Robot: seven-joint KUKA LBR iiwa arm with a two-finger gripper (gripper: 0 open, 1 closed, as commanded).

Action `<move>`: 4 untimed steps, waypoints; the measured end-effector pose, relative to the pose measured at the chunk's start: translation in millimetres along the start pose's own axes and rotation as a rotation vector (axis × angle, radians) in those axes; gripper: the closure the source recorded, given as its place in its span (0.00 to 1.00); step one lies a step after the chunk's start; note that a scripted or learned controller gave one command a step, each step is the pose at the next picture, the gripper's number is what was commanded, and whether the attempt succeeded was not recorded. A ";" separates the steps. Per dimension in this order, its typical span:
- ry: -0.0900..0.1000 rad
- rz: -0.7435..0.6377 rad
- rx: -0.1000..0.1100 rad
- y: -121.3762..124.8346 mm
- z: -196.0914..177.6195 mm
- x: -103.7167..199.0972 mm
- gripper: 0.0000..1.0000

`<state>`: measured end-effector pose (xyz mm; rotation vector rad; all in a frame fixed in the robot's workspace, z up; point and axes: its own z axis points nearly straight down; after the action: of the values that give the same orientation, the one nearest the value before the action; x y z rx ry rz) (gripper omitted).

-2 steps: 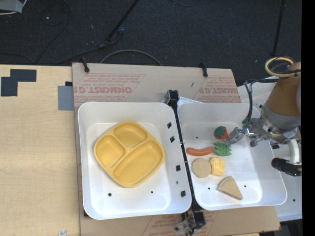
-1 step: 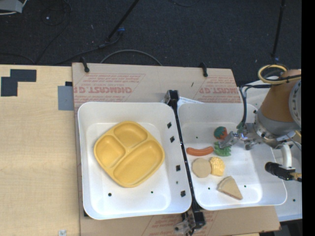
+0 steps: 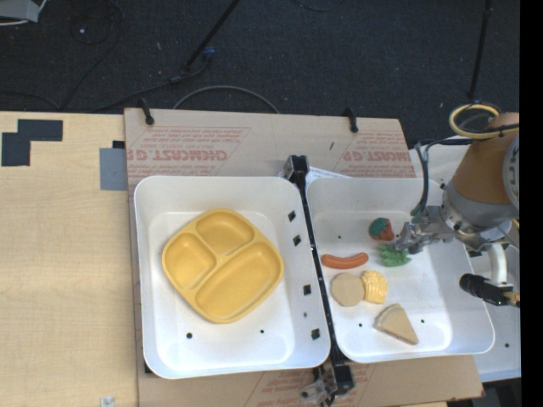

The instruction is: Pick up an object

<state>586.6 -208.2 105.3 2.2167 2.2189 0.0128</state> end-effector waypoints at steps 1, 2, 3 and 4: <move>-0.003 -0.001 0.006 -2.4 -63.1 -0.7 1.00; -0.003 -0.001 0.006 -1.1 -116.3 -1.2 1.00; -0.003 -0.002 0.008 -0.2 -146.2 -1.6 1.00; 0.000 -0.004 0.012 9.2 -135.7 48.8 1.00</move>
<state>594.5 -159.7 241.1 2.2181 2.2292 -0.0008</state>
